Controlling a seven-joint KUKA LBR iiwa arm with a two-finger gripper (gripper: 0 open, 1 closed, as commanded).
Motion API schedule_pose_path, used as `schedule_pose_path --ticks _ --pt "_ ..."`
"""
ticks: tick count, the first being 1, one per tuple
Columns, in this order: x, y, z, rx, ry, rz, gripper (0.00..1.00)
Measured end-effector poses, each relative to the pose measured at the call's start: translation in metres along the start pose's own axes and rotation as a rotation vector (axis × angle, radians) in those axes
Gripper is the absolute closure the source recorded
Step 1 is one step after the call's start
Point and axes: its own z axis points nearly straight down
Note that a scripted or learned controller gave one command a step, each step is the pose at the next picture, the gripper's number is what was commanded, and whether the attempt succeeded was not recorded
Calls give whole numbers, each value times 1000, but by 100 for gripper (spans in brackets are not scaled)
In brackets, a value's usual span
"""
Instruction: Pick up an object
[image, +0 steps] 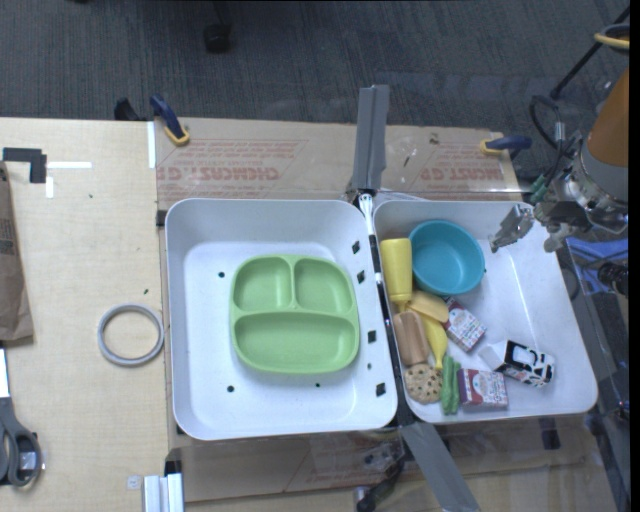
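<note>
Several toys (440, 345) crowd the right bin (560, 330) beside a blue bowl (447, 256).

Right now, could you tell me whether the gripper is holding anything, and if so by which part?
Nothing is held. The gripper hangs over the right bin's upper right corner, with nothing between its fingers; the blue bowl sits apart to its left.

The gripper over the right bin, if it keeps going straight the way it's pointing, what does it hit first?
The gripper points down and left, so it would probably meet the blue bowl first, near its right rim. Depth is hard to judge from above; it could instead land on the right bin's bare floor beside the bowl.
</note>
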Motion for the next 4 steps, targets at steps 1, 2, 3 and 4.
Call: schedule_pose_path --ticks 1,2,3,4 --pt "46 -16 86 1 0 29 0" --pt "70 -21 130 -17 -5 184 0" --pt "61 -21 119 -22 -14 196 100" --pt "27 51 24 0 -1 90 100"
